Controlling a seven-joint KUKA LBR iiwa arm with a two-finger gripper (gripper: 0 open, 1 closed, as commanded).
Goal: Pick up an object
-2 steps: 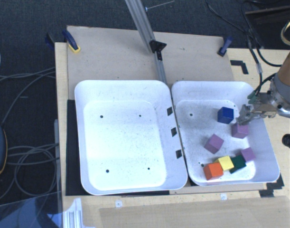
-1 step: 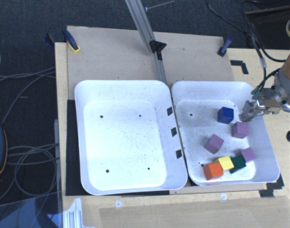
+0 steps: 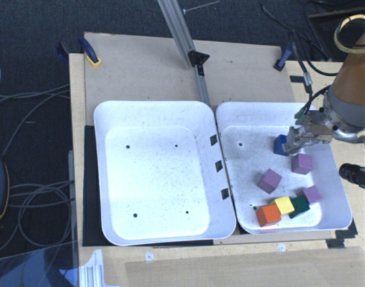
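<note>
The metal two-finger jaws (image 3: 297, 141) hang low in the right shallow white bin (image 3: 248, 220), beside a small blue cube (image 3: 281, 145); I cannot tell their state. Centre over the cube before closing

Blocks (image 3: 287, 199) in right bin (image 3: 245, 160); left bin (image 3: 110, 178) beside.

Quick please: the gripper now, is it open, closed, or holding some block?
Gripper: low in the right bin, right beside the blue block; whether it is open, closed or holding it cannot be told.
</note>
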